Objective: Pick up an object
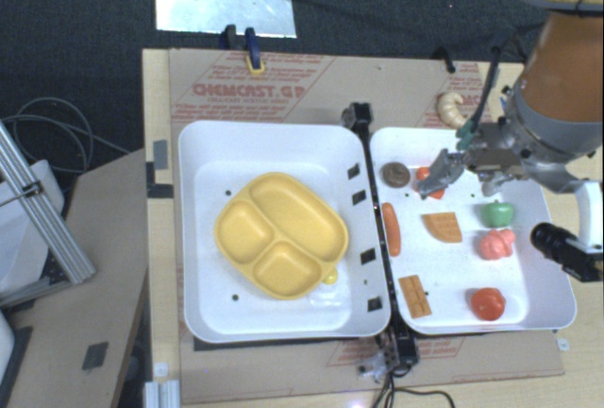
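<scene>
My gripper [445,170] hangs over the back left part of the right bin [557,302], reaching in from the right. A small red piece [427,183] lies right at its tip; whether it is held I cannot tell. Around it in that bin lie a brown disc [395,175], an orange-red sausage shape [392,229], an orange wedge [442,227], a green piece [497,212], a pink piece [495,245], a red tomato [487,303] and a brown cracker [413,296].
The left bin [203,161] holds a yellow divided plate [280,233] with a small yellow bit [328,279] beside it. A beige curled object [451,107] lies on the bench behind the right bin. A black part [566,250] juts over that bin's right rim.
</scene>
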